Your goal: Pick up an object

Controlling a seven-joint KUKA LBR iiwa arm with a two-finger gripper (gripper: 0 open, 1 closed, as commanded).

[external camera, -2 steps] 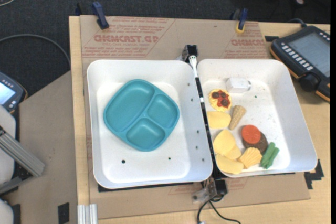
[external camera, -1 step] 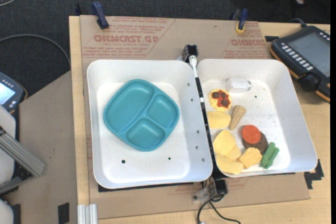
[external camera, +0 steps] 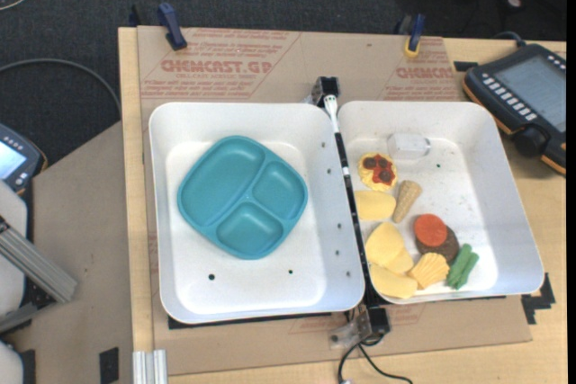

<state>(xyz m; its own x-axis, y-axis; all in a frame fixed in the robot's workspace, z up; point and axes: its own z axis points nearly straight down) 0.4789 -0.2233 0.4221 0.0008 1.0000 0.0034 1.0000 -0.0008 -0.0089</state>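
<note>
Pretty even overhead light, nothing harsh; the white bins (external camera: 171, 193) look bright but not blown out; soft short shadows under the toy food (external camera: 409, 234); slightly soft focus overall.

A teal divided plate (external camera: 241, 209) lies in the left bin (external camera: 171, 283). The right bin (external camera: 504, 193) holds toy food clustered toward its lower left: a small pizza (external camera: 377, 170), cone (external camera: 406, 198), yellow pieces (external camera: 385, 245), red-brown round (external camera: 432, 233) and green bean (external camera: 463, 267)

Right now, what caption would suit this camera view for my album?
A teal divided plate in the left bin; toy food pieces clustered in the right bin.
</note>
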